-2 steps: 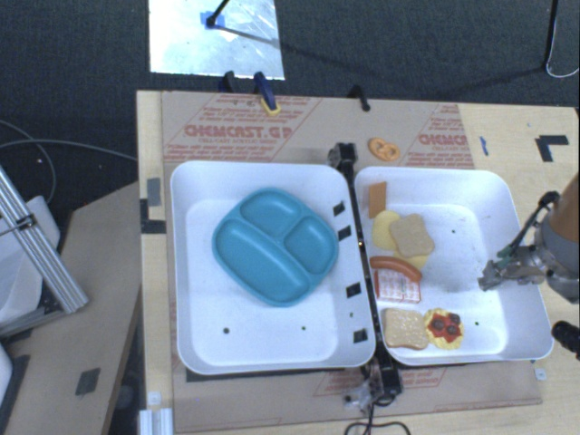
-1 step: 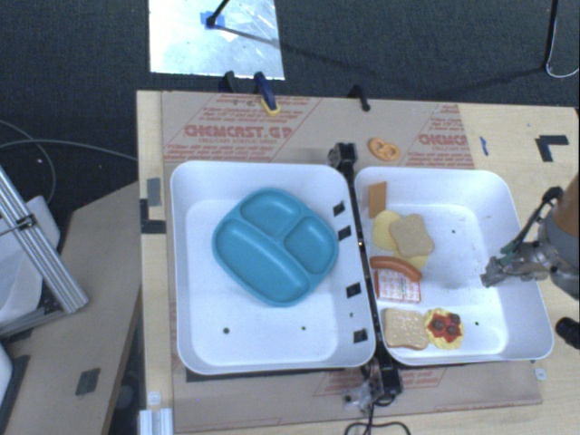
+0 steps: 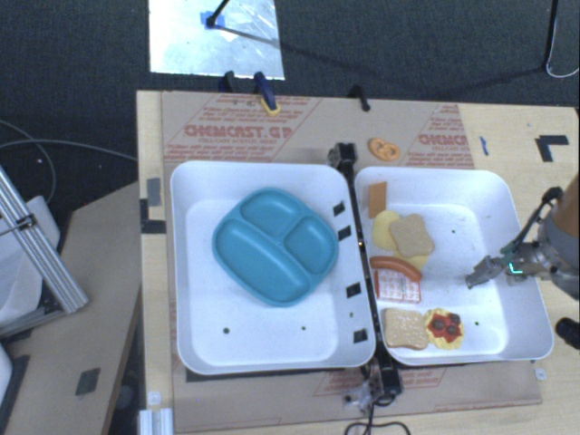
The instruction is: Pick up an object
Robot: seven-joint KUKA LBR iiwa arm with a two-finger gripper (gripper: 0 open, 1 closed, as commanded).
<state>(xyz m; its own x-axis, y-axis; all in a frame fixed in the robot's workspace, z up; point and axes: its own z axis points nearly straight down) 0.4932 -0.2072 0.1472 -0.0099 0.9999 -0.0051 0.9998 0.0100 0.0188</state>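
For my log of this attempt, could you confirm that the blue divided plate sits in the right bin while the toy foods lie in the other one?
Not quite: the blue divided plate sits in the left bin, as the camera view shows. The toy foods lie in the other one, the right bin.

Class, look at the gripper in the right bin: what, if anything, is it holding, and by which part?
Nothing. The gripper hovers over bare floor of the right bin, apart from the food items.
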